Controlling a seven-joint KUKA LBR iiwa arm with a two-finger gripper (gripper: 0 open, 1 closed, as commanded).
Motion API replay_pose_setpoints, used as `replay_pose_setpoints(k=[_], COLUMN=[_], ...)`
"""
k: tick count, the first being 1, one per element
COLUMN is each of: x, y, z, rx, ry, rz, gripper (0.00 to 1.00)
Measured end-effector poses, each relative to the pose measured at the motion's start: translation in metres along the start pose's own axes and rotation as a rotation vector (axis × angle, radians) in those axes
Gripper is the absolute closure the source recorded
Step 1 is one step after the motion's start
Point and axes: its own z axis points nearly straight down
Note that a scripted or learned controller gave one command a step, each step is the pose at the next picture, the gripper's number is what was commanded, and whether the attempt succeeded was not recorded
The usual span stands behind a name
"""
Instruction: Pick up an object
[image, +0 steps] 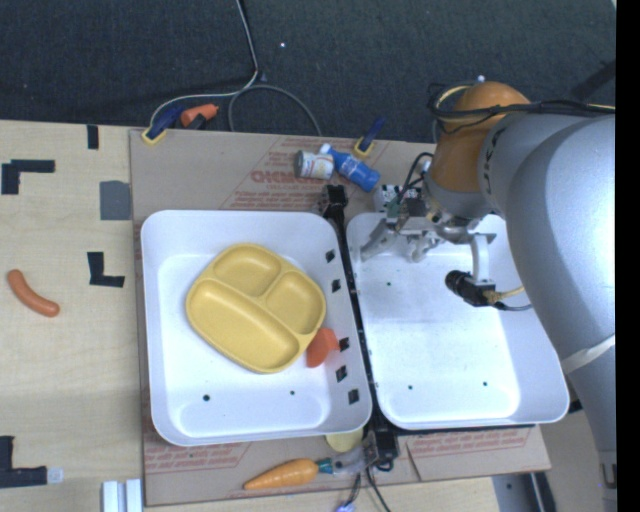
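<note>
A yellow divided plate (255, 305) lies in the left bin (165, 250), the landmark here, with a small orange-red object (321, 347) touching the plate's near-right edge. The grey arm (560, 200) reaches over the right bin (545, 385), just beside the left bin, its gripper (400, 235) low at that bin's far-left corner; how it stands cannot be told. A toy carrot (283, 474) lies below the left bin, a sausage (32, 293) well to its left.

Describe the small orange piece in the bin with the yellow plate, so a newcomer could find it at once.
Start at the left white bin, the one holding the yellow divided plate. Follow the plate to its lower right edge, toward the divider between the two bins. There sits the small orange-red piece, touching the plate's rim; it is the only other loose item in that bin, and far smaller than the plate.
</note>
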Motion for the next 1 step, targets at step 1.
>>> replay_pose_setpoints(k=[1], x=[0.0036], y=[-0.0128], z=[0.0098], rx=[-0.002], ry=[-0.001], rz=[0.004], gripper=[0.00])
